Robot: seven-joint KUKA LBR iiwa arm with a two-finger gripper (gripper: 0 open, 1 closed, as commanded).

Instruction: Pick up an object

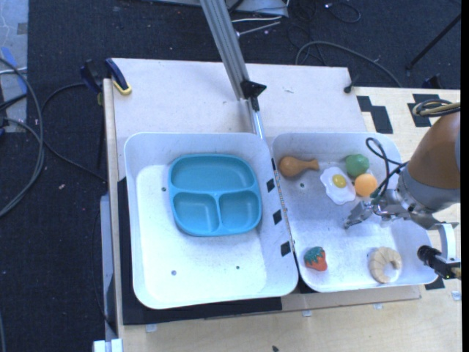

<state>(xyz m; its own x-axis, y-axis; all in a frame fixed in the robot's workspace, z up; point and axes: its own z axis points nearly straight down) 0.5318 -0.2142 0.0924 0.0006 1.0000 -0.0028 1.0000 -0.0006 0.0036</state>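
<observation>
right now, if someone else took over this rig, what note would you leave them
Hand: low in the right bin, nothing visibly between its fingers; open or shut unclear.
Right bin: drumstick, fried egg, green ball, orange ball, strawberry, croissant. The hand is nearest the fried egg and orange ball.
Left bin: blue divided tray.
Done: nothing picked up.
Left: grasp one object and lift it.
</observation>
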